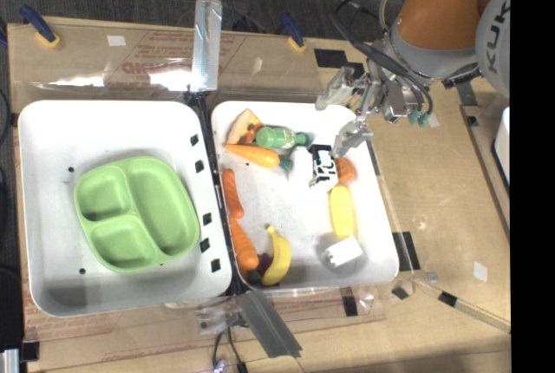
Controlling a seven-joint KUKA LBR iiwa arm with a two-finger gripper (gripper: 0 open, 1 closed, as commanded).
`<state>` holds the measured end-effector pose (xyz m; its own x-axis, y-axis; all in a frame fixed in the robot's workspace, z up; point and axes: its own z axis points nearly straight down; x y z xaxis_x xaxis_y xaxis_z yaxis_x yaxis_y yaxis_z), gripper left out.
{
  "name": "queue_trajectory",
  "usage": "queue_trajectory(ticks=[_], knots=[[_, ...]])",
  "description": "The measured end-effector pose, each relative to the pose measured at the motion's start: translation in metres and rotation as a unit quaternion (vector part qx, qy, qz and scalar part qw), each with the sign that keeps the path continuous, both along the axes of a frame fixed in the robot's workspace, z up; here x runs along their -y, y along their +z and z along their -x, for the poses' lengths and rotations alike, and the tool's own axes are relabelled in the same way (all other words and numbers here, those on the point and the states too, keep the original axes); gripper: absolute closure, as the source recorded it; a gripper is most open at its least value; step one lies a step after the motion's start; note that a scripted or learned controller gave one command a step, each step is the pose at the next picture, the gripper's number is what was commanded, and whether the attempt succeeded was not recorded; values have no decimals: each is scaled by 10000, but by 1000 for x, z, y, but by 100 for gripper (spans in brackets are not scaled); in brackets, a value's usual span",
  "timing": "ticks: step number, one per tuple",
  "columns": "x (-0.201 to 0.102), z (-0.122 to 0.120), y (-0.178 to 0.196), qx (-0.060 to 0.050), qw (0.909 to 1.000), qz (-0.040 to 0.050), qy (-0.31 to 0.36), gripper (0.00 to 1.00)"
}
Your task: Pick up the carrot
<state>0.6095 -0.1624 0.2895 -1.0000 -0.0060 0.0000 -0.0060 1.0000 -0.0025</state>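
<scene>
1. Up at the right of the frame, the arm [451,3] hung over the far edge of the right bin [303,271], its tool [357,121] poised above that bin's upper right corner. Whether its fingers were spread or pressed together, I could not tell; nothing showed between them.
2. Toward the bin's upper left lay the carrot [252,156], tilted, just under a green bottle [279,137] and beside a wedge of food [244,124].
3. Trouble number one: crowding. A descent slightly off could have caught the bottle instead.
4. Trouble number two: lookalikes. Long orange pieces [236,219] ran down the bin's left wall near a banana [277,257], and another orange thing [346,171] sat right below the tool, by a black-and-white item [323,165]. A grab there would likely have taken the wrong thing.
5. Over in the left bin [52,137], the green divided plate [136,212] sat well apart from it all.
</scene>
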Motion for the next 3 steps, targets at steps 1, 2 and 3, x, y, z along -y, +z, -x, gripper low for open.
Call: queue_trajectory(ticks=[1,2,3], knots=[[7,-46,-12,17,9938,-9,-1108,0],[48,-36,29,26,9611,-4,-2763,0],[45,-35,-151,-59,9532,-8,-3023,0]])
